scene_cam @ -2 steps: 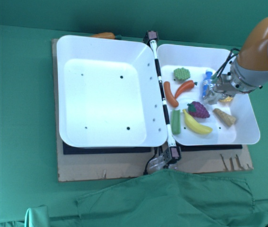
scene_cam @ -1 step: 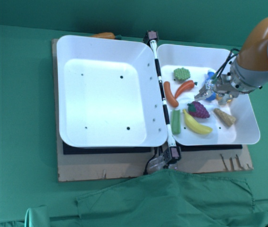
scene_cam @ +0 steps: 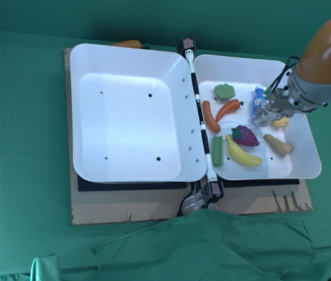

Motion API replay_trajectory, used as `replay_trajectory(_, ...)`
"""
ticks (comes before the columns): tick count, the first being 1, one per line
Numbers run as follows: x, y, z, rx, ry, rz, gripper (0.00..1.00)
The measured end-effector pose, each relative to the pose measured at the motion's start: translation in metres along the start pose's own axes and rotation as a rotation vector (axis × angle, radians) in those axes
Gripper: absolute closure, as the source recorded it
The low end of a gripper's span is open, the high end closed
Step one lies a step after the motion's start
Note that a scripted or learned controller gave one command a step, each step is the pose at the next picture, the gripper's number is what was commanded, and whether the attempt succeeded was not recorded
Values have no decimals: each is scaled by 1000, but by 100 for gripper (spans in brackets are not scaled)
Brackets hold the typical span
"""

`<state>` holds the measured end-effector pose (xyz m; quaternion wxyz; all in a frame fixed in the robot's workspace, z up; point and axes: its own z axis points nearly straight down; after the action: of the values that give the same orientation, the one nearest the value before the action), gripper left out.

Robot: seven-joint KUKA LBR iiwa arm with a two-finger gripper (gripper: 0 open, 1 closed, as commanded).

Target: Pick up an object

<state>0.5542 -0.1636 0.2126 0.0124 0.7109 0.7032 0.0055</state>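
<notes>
The right bin (scene_cam: 306, 165) holds several toy foods: a green bumpy piece (scene_cam: 224, 91), an orange-red chili (scene_cam: 228, 108), a red sausage (scene_cam: 210, 116), a green cucumber (scene_cam: 217, 150), purple grapes (scene_cam: 245, 136), a yellow banana (scene_cam: 242, 154) and a tan cone (scene_cam: 277, 145). My gripper (scene_cam: 263, 113) hangs low over the bin's right half, beside a blue and white item (scene_cam: 258, 98). A yellow piece (scene_cam: 280, 122) peeks out under the wrist. The grapes lie just left of and below the gripper.
The left bin (scene_cam: 130, 113) stands beside the right one, split from it by a black and white rail (scene_cam: 200, 119). An orange object (scene_cam: 128, 43) lies behind the left bin's far rim. Green cloth (scene_cam: 212, 244) covers the front.
</notes>
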Motion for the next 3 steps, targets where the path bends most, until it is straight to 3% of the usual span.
replay_trajectory(1,-1,1,-12,-6,-3,3,100)
replay_trajectory(2,-1,1,-12,-5,-2,3,0)
replay_trajectory(3,2,75,32,12,5,-11,0)
